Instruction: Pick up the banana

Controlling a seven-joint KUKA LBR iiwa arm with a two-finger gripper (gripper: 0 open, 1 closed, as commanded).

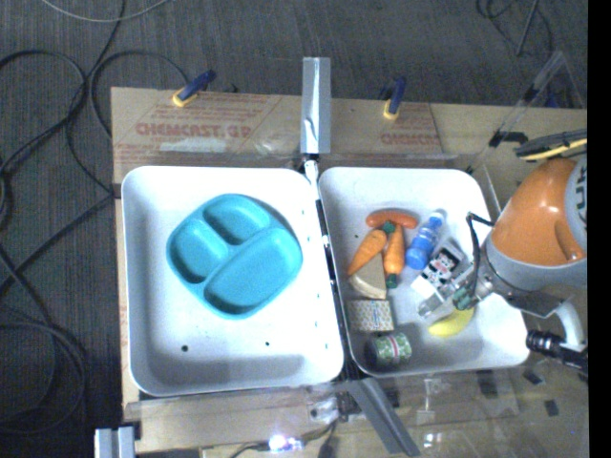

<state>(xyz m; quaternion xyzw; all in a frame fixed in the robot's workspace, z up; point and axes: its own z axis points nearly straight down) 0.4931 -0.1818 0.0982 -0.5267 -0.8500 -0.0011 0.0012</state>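
Note:
The yellow banana [452,324] lies near the front right of the right bin [496,351], and only part of it shows. My gripper [437,299] hangs directly over the banana's left end, low in the bin, reaching in from the right under the orange wrist band [535,227]. The arm covers the rest of the banana, and I cannot make out any contact with it.
Left of the gripper the right bin holds a blue bottle [423,239], two carrots [368,249], a red sausage [391,219], a bread wedge [369,280], a tan block [369,314] and a green can [389,348]. A blue divided plate [236,253] lies in the left bin [143,351].

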